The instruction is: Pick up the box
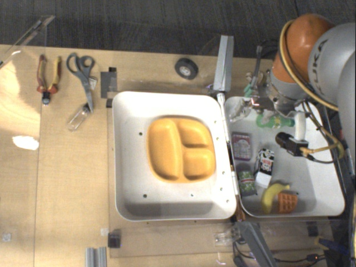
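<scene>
In the right bin (325,204) a small flat box with a maroon label (241,146) lies near the left wall. A black-and-white carton (266,163) stands just to its right. My gripper (262,111) hangs over the bin's far left corner, above and behind the labelled box and apart from it. The grey arm with its orange band (300,38) comes in from the upper right. Cables and the wrist body hide part of the gripper.
A green packet (247,182), a banana (272,193) and an orange waffle-like piece (287,202) lie at the right bin's front. The left bin (128,149) holds a yellow divided plate (181,148). Scissors (83,77), pliers (47,77) and a tape roll (186,68) lie on the bench.
</scene>
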You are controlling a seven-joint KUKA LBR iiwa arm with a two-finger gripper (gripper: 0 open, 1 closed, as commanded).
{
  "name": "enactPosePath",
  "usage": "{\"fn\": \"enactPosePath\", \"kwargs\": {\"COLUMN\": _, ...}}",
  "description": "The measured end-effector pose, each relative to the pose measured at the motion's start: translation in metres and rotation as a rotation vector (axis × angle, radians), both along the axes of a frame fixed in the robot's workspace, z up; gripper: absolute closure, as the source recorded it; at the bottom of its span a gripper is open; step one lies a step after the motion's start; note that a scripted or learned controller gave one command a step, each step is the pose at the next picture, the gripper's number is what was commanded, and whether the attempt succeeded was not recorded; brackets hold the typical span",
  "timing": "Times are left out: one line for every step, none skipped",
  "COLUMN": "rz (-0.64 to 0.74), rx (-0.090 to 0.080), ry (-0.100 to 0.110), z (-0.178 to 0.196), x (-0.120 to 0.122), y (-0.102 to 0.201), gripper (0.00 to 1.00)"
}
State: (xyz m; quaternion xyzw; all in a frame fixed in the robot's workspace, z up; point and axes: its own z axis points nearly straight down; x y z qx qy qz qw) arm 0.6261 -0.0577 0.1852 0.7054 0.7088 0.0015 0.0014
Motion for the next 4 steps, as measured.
{"fn": "enactPosePath", "kwargs": {"rz": 0.308, "rx": -0.002, "ry": -0.004, "z": -0.039, "x": -0.002, "y": -0.016, "gripper": 0.00}}
{"fn": "enactPosePath", "kwargs": {"rz": 0.276, "rx": -0.001, "ry": -0.004, "z": 0.001, "x": -0.046, "y": 0.019, "gripper": 0.00}}
{"fn": "enactPosePath", "kwargs": {"rz": 0.156, "rx": -0.004, "ry": -0.026, "z": -0.038, "x": -0.053, "y": -0.012, "gripper": 0.00}}
{"fn": "enactPosePath", "kwargs": {"rz": 0.123, "rx": -0.004, "ry": -0.015, "z": -0.054, "x": -0.066, "y": -0.016, "gripper": 0.00}}
